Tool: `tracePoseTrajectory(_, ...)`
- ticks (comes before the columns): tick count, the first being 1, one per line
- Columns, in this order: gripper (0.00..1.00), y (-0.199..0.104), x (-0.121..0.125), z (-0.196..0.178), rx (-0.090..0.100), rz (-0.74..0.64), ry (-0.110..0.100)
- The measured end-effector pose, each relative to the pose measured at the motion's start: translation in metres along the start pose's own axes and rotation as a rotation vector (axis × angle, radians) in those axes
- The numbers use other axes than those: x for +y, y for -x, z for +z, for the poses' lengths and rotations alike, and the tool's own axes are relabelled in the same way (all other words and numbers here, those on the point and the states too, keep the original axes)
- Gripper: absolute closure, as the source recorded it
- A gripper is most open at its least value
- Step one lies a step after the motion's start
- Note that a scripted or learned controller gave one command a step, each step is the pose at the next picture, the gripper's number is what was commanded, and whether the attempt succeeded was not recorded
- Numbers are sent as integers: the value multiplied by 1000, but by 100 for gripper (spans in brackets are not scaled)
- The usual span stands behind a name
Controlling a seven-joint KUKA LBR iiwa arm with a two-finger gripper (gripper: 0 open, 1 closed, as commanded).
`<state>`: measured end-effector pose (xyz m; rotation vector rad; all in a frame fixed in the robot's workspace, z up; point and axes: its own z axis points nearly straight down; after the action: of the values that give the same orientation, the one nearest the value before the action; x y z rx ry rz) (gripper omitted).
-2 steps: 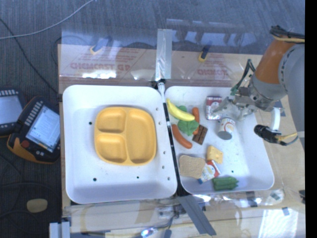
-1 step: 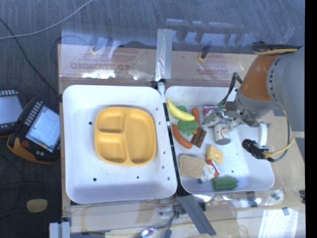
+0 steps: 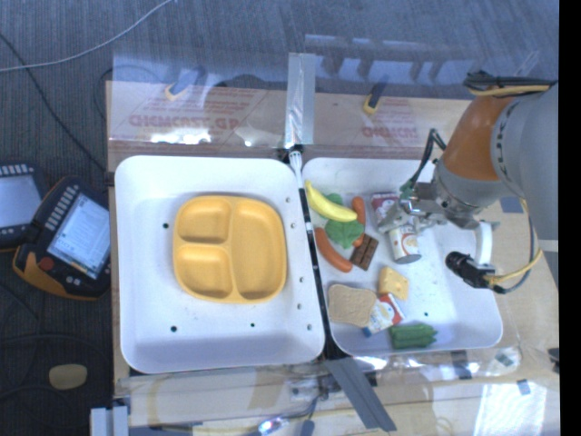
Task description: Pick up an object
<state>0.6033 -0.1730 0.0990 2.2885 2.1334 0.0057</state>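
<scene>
The right bin [image 3: 472, 312] holds several toy foods: a yellow banana [image 3: 329, 207], a green leafy piece [image 3: 344, 232], a red sausage [image 3: 333, 250], a brown bar [image 3: 364, 252], a small white can [image 3: 404, 243], a cheese wedge [image 3: 393, 282], a bread slice [image 3: 351, 304], a red-and-white carton [image 3: 386, 313] and a green vegetable [image 3: 413, 336]. My gripper [image 3: 400, 211] hangs low over the bin's upper middle, just above the can and beside a red-and-white packet [image 3: 382, 209]. Nothing is visibly held.
The left bin [image 3: 145, 325] carries a yellow divided plate [image 3: 230, 247]. The arm's grey body and orange band [image 3: 477, 143] cover the right bin's upper right corner, and a black cable connector [image 3: 465, 267] hangs over its right side. A teach pendant [image 3: 68, 234] lies on the floor at left.
</scene>
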Motion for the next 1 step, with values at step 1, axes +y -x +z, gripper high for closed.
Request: tracePoseTrajectory(1, 100, 5, 1, -62, 5, -238, -13)
